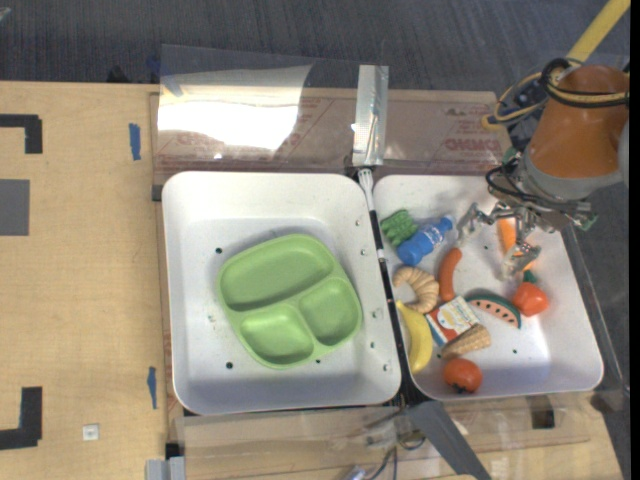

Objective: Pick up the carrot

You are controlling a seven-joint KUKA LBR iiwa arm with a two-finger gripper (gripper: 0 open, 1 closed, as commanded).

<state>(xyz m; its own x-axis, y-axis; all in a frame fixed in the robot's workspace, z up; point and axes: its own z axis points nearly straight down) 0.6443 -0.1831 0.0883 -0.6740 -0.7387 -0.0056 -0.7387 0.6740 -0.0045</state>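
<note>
- gripper (512, 230) hangs over the right bin's (575, 368) upper right, metal fingers either side of an orange piece that appears to be the carrot (508, 232); a firm clamp cannot be confirmed.
- toy food crowds this bin: red sausage (451, 265), tomato (532, 299), banana (418, 336), watermelon slice (494, 308).
- left bin (190, 298) carries a green divided plate (289, 298).
- cardboard bench top (75, 268) lies leftward.
</note>
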